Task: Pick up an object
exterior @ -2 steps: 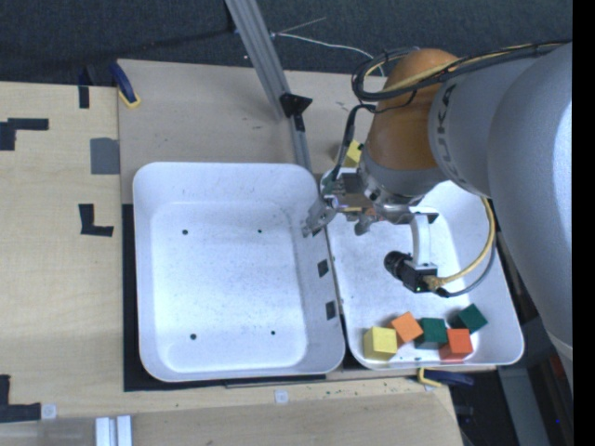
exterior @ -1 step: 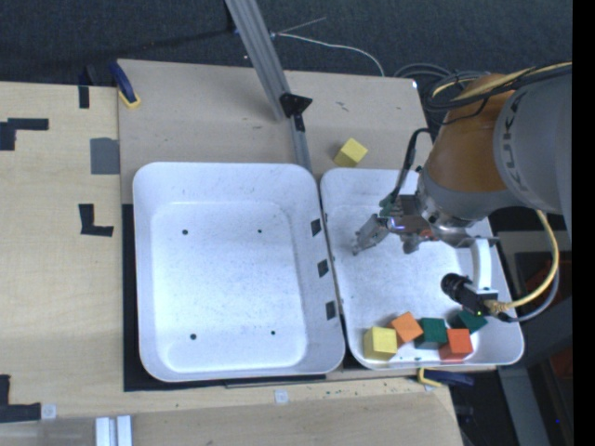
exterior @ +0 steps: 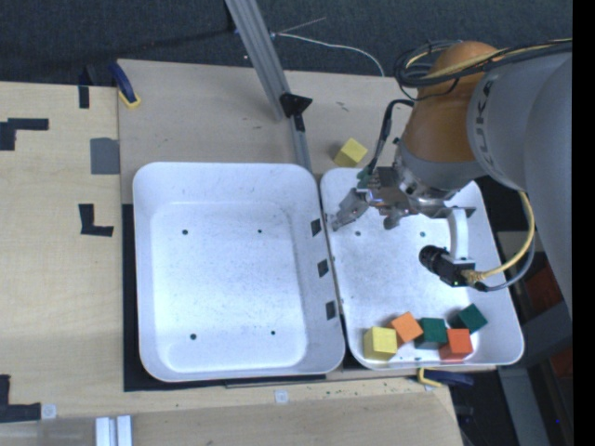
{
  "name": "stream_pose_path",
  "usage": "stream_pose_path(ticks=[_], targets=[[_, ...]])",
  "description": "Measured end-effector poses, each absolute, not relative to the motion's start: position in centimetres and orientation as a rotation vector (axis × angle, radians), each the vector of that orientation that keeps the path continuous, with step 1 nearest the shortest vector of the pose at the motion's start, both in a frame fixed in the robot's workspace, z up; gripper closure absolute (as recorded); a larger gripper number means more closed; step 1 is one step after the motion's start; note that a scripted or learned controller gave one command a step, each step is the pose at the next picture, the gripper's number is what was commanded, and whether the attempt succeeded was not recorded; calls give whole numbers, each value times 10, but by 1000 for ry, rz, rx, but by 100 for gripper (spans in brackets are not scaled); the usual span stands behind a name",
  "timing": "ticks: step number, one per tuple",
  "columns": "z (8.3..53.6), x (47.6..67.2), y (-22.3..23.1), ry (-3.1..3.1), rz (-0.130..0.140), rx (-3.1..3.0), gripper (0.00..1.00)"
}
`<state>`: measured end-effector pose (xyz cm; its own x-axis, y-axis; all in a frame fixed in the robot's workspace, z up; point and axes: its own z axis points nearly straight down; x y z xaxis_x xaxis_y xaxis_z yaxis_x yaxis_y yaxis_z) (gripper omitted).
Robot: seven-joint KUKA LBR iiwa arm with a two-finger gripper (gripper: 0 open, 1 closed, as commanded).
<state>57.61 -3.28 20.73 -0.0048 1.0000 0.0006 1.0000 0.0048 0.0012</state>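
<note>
Several small blocks lie bunched at the near end of the right bin (exterior: 493, 249): a yellow block (exterior: 379, 342), an orange block (exterior: 406, 325), a green block (exterior: 433, 331), a red block (exterior: 458, 342) and a dark green block (exterior: 472, 319). My gripper (exterior: 370, 216) hangs over the far left part of that bin, well away from the cluster. It is open, with only the white bin floor showing between its two grey fingers (exterior: 347, 212).
Another yellow block (exterior: 352, 151) rests on the bench just beyond the right bin. The left bin (exterior: 149, 249) sits beside it. A slanted metal pole (exterior: 265, 49) crosses the bench behind the bins. Cables loop off the wrist on the right.
</note>
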Motion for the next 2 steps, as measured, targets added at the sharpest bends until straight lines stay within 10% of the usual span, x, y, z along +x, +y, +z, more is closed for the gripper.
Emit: stream_pose_path(ticks=[2], targets=[[283,678,-121,2220,2,2215,0]])
